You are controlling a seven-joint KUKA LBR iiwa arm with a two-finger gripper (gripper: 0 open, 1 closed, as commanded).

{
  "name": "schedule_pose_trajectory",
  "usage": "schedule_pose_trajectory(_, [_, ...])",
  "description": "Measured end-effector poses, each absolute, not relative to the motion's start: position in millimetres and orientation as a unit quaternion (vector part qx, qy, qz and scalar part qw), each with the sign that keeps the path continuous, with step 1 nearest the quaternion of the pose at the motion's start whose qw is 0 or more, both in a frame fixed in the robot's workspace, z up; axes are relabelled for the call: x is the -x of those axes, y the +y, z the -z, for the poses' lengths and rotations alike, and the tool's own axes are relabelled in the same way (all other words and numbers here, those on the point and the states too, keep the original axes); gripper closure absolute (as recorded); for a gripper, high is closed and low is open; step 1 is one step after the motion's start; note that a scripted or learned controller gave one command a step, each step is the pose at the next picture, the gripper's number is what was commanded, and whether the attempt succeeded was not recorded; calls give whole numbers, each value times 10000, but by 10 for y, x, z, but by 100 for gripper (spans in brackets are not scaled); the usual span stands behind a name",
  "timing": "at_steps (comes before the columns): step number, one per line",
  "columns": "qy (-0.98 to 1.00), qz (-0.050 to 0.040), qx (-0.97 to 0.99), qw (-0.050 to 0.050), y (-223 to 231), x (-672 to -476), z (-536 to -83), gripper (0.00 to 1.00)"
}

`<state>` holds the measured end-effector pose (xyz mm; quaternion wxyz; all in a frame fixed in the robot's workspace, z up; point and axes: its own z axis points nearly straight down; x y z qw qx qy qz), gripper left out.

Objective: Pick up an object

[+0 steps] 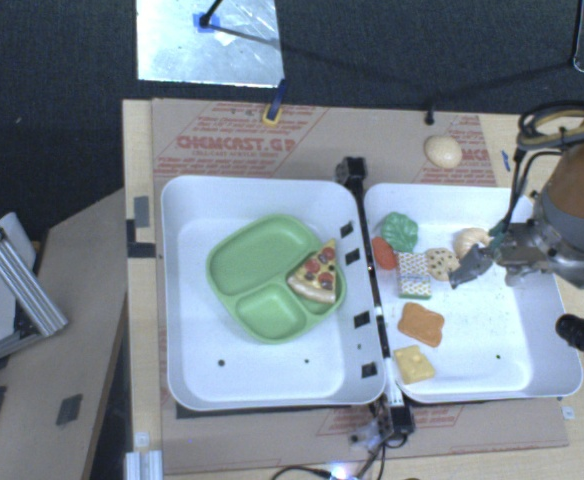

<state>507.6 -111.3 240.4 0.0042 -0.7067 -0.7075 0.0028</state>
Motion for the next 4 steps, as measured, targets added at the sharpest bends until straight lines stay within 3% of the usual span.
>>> schedule_pose_trajectory(1, [-7084,8,7058,-6,-1111,-5099,-2459,0])
schedule_pose_trajectory(2, [-7073,-7,7069,11,-1192,-5057,-1888,0])
schedule_pose_trajectory(4, [-7073,4,7069,-1,-1220,-5160,-831,0])
